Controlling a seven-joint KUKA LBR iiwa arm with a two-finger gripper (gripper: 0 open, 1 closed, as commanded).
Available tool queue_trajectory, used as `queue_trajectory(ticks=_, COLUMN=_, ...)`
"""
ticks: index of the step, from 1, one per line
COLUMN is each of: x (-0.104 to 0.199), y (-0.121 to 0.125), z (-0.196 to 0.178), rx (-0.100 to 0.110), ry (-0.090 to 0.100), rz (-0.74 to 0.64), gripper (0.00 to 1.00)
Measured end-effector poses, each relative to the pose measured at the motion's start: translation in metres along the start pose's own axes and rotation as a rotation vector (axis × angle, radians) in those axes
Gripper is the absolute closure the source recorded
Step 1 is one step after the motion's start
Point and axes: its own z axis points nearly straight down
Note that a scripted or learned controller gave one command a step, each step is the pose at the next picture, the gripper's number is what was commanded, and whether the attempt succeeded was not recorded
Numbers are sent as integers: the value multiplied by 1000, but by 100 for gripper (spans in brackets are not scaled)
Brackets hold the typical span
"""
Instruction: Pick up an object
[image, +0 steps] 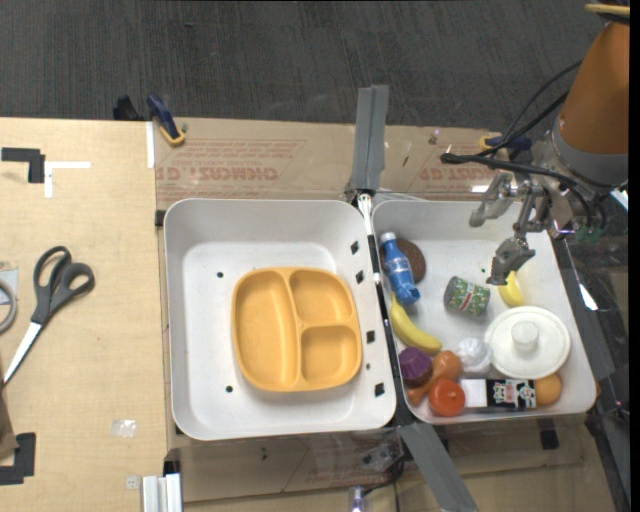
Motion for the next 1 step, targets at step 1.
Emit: queue_trajectory(ticks=1, x=-27, y=-33, z=145, rx=0, ry=1, rz=77, gripper=0)
